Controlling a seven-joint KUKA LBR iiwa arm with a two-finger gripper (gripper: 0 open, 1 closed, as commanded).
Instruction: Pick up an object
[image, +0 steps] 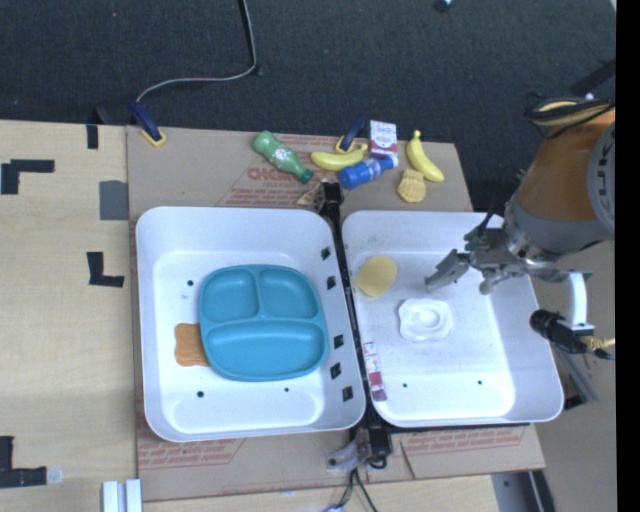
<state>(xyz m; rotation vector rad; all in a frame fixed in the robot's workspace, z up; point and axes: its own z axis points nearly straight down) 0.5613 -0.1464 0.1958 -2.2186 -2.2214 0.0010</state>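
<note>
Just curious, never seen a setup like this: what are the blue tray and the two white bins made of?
The blue tray looks like moulded plastic: one even colour, rounded compartments, a soft sheen. The left bin and right bin also look like plastic, smooth and glossy white with rounded corners, though coated metal can't be ruled out.

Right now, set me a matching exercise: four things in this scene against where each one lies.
Things:
1. blue divided plate
2. white fried egg
3. green bottle
4. orange toast slice

Places:
A. on the cardboard behind the bins
B. in the right bin, near the gripper
C. tucked under the plate's left edge
D. middle of the left bin

Pairs: 1-D, 2-B, 3-A, 4-C
</note>
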